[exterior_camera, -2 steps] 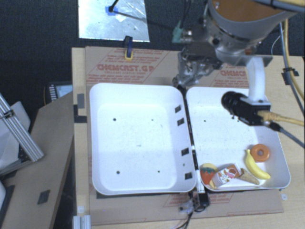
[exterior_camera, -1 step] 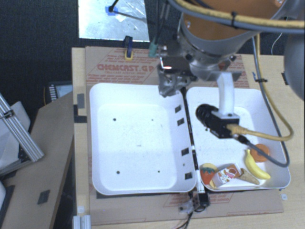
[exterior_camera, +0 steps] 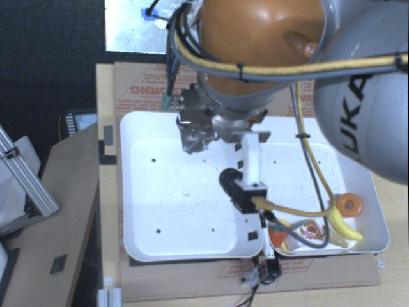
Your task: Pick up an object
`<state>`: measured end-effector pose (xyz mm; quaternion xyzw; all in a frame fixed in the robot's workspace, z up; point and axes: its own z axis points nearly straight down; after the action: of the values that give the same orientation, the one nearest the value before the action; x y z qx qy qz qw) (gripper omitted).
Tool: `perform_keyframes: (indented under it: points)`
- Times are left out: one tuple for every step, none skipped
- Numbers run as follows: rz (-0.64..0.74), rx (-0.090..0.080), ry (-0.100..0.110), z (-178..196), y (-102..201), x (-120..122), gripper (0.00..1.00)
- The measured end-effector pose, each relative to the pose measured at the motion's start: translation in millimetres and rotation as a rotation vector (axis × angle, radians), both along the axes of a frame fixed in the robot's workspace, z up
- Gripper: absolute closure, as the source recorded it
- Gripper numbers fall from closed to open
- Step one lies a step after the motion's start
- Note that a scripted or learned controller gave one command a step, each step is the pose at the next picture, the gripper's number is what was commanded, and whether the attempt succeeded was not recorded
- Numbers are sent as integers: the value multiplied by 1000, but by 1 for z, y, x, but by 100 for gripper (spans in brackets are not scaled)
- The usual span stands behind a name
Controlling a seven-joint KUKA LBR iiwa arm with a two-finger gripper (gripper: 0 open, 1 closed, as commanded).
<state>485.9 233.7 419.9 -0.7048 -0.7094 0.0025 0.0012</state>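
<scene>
Camera view: looks down at a slant on two white bins side by side, with the arm coming in from the right.
Arm (exterior_camera: 370,107): grey and very large in the picture, covering the upper right; its orange band (exterior_camera: 268,31) sits top centre above the wrist.
Gripper (exterior_camera: 195,139): hangs below the orange band, over the far part of the left bin close to the edge it shares with the right bin, with no object near it.
Gripper state: cannot tell whether it is released or clenched; the metal end is small and blurred, and nothing is seen held in it.
Left bin (exterior_camera: 166,190): white floor with a few small dark dots.
Right bin (exterior_camera: 284,171): holds all the objects, gathered in its near right corner.
Banana (exterior_camera: 343,227): yellow, lying flat on the floor of the right bin near its right wall.
Banana long axis: runs from upper left to lower right, slightly curved; which end is the stem is too blurred to tell.
Orange round object (exterior_camera: 348,204): has a dark centre and lies just beyond the banana's upper end, touching it or nearly so.
Red and white item (exterior_camera: 281,237): lies by the near rim of the right bin, left of the banana, partly hidden; too blurred to name.
Cardboard sheet (exterior_camera: 147,88): pale with red print, lying under both bins.
</scene>
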Motion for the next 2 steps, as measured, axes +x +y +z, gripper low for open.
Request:
perform_keyframes:
  points:
    - [-1, 9, -20, 123, 1, 1, 100]
    - [-13, 1, -7, 115, -69, 1, 100]
